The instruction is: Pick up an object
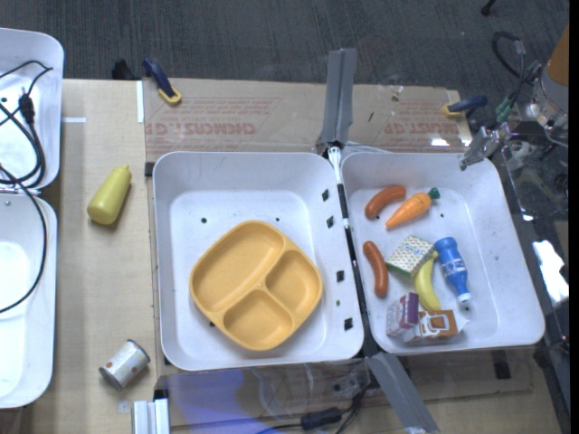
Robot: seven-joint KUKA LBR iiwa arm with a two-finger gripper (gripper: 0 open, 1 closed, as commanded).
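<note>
My gripper [479, 145] is parked up by the far right corner of the right bin [507, 333], just outside the rim and not touching any of the stuff inside, and honestly it's too small and cluttered up there for me to tell how it's set. All the pickable things sit in that right bin: a sausage [384, 199] and a toy carrot [409, 209] side by side near the far end, another sausage [376, 268] along the left wall, then a little checkered box [410, 254], a banana [425, 283] and a blue bottle [452, 269] bunched up together in the middle, with a small carton [421, 322] at the near end. The left bin [181, 333] has a yellow divided plate [257, 284] in it. Out on the bench to the left there's a yellow mustard bottle [109, 195] and a small can [124, 363] lying on its side.
</note>
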